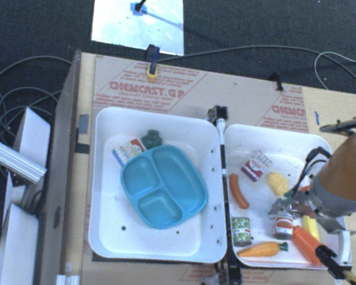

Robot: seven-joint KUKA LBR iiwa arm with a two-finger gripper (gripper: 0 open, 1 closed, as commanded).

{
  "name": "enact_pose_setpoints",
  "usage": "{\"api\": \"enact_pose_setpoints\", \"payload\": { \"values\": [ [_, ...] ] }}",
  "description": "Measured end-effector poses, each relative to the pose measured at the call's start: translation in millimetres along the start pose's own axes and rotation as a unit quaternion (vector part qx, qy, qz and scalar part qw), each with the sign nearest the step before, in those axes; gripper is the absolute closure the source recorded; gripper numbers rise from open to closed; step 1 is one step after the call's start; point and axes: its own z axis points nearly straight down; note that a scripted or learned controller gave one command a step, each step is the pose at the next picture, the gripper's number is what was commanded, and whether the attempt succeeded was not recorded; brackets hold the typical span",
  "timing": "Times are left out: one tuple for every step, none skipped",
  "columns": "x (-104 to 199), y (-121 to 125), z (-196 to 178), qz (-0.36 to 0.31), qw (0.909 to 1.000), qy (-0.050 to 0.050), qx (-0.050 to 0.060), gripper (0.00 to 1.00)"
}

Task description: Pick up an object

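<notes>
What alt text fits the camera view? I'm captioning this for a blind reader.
A grey and orange robot arm reaches from the right, its end effector low in the right bin over a small can among toy food: a sausage, corn and a carrot. The left bin holds a blue divided tray.

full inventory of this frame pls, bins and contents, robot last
white bins: 2, white, side by side on the bench
divided plate: 1, blue, left bin
small carton: 1, white, blue and red, left bin, at the plate's upper left edge
dark green item: 1, left bin, above the plate; too small to identify
sausage: 1, orange-red, right bin, left part
packet: 1, white and dark red, right bin, upper part
corn: 1, yellow, right bin, middle
green can: 1, right bin, lower left
carrot: 1, orange, right bin, front edge
arm: 1, grey with orange band, over right bin
gripper: 1, low in right bin
</notes>
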Motion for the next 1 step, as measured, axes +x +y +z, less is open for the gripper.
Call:
{"api": "enact_pose_setpoints", "payload": {
  "values": [
    [44.1,-8.5,-88.6,-0.001,1.0,0.0,0.0,1.0]
  ]
}}
